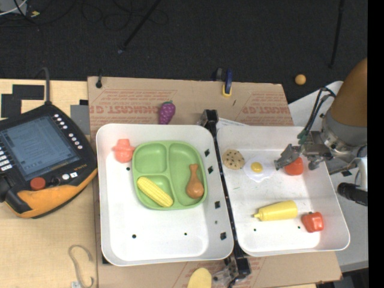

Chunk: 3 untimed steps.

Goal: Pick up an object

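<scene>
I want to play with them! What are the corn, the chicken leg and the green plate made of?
The corn looks like yellow plastic: smooth, evenly colored, with a slight shine.
The chicken leg seems plastic too: one flat brown-orange color, glossy.
The green plate appears to be molded plastic, matte, with neat rounded compartments.
They are probably toy food, though the picture can't prove it.

You saw smooth, glossy white plastic bins point(120, 221), a matt green plastic plate point(171, 206), and rough brown cardboard point(258, 104) beneath.
</scene>
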{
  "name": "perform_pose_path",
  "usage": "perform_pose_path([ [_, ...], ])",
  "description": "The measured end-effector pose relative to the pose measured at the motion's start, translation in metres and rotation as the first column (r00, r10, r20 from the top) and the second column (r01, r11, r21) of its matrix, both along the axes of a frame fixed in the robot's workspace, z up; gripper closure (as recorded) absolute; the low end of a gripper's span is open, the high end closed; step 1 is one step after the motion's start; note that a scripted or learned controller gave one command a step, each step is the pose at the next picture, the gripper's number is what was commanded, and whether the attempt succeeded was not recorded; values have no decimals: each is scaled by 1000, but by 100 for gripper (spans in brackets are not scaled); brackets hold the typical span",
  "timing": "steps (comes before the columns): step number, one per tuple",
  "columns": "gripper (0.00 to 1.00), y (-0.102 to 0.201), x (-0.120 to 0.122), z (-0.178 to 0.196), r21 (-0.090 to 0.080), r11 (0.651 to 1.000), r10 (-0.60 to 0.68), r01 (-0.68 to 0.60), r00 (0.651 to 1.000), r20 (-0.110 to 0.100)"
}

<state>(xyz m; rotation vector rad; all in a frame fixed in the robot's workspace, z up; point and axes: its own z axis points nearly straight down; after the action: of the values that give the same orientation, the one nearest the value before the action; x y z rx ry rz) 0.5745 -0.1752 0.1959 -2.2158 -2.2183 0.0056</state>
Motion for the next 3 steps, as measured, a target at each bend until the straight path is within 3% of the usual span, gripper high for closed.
perform_pose_path([
  [2,0,-2,3,-111,0,1000,1,-1,1000,2],
  [3,100,-3,3,-99,0,1000,-2,2,1000,4],
])
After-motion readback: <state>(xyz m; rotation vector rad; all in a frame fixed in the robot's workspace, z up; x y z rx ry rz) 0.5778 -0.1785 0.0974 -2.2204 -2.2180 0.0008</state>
